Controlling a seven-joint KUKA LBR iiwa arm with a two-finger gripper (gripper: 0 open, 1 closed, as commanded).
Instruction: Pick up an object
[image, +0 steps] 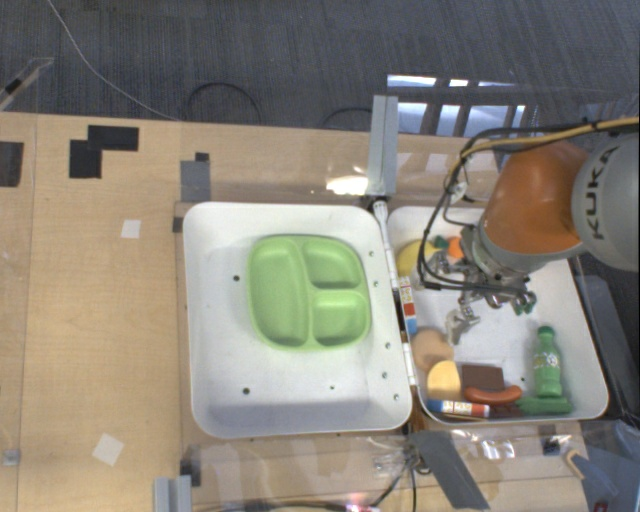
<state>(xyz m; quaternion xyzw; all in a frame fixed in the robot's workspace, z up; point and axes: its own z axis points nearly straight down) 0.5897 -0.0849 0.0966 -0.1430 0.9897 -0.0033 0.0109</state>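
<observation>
The right bin (590, 395) holds several small items: a green bottle (546, 368), a brown block (481, 377), a red sausage-like piece (492, 395), a yellow rounded piece (443, 377), a tan rounded piece (431, 346), a marker (463, 408), and a yellow item (408, 257) at the far left corner. My gripper (462, 322) hangs over the middle of this bin, just right of the tan piece and above the brown block. Nothing shows between its fingers.
The left bin (215, 390) holds a green divided plate (306, 290). A thin red-and-white stick (407, 300) lies along the ridge between the bins. The arm's orange band (535, 200) and cables cover the right bin's far part.
</observation>
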